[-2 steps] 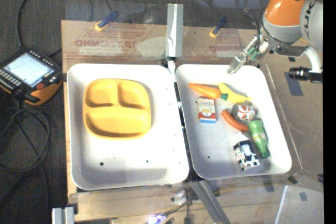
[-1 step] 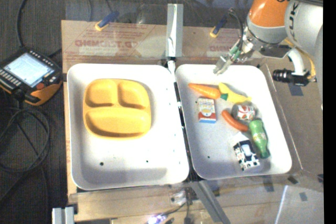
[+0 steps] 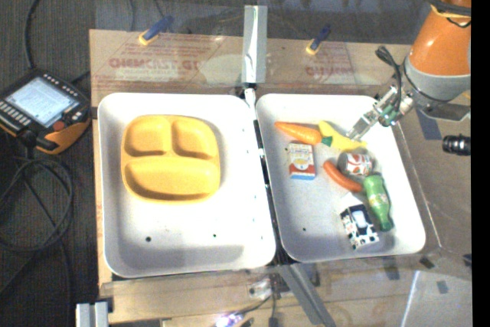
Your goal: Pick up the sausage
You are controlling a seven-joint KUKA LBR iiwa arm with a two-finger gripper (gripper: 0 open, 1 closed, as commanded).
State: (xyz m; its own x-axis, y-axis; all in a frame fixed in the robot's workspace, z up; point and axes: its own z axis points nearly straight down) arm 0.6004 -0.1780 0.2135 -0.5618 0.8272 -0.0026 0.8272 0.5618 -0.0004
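The claw (image 3: 360, 126) hangs over the right bin's (image 3: 409, 237) far side, just above a yellow toy (image 3: 331, 132); whether it is clenched cannot be told. The sausage (image 3: 341, 176) lies mid-bin, touching a round can (image 3: 356, 161) and near a green bottle (image 3: 377, 201), with a carrot (image 3: 298, 132), carton (image 3: 302, 161) and small box (image 3: 358, 226) around. The left bin (image 3: 115, 241) holds a yellow divided tray (image 3: 172, 157).

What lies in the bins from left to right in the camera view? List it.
Yellow divided tray → small carton → sausage → green bottle. The carrot, can and other pieces overlap these in left-right position, so they are left out.
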